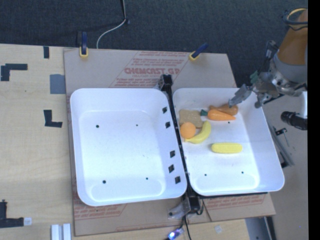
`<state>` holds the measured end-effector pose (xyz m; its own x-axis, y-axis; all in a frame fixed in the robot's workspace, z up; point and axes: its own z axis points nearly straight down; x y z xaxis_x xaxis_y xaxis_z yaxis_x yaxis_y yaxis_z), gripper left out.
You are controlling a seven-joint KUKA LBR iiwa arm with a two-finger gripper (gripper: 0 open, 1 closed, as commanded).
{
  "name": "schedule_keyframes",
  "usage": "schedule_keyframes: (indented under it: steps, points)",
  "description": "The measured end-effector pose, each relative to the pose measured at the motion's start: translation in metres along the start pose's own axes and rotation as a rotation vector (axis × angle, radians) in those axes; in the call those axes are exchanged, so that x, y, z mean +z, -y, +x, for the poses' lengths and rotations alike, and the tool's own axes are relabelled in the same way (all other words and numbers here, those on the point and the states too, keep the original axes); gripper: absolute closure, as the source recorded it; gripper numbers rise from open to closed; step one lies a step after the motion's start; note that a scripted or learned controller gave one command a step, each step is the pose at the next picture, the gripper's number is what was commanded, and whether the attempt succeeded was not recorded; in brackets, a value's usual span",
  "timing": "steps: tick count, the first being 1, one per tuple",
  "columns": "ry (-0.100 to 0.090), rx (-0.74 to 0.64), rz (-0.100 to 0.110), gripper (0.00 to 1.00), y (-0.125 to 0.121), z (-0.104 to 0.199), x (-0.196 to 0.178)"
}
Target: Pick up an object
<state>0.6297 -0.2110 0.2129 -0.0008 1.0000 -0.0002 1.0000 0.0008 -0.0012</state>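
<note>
above the far right corner of the right-hand shallow white plastic bin [260, 176], the grey arm with the orange band [292, 49] is seen reaching in, its wrist bent downward and toward the bin. the two-finger gripper [246, 96] is held just over the bin's far rim, one finger [237, 98] slanting down beside the orange toy carrot [221, 115]; how far apart the fingers stand cannot be told, and nothing is seen between them.

within that bin five things are gathered in its far half. the carrot, with a green stub at its end, is laid crosswise near the far wall. a tan slab like a slice of bread [190, 117] is placed toward the bin's left wall, touched by a small round orange fruit [188, 130] and a curved yellow banana [201, 134]. a yellow corn cob [226, 148] is laid apart from these, nearer the bin's middle.

beside the right-hand bin, the left-hand white bin [120, 104] is set, a row of black clips [172, 154] being fixed between the two.

beyond the bins, red lettering [152, 70] is printed on the brown cardboard sheet [100, 69]; "chemcast" can be read.
</note>
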Motion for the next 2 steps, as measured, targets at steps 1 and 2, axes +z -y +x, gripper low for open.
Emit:
schedule_keyframes:
  steps: [1,2]
  points:
    - [-0.003,-0.009,0.003,0.00,-0.039,0.088,0.101]
    - [-0.004,-0.007,0.001,0.00,0.039,0.169,0.025]
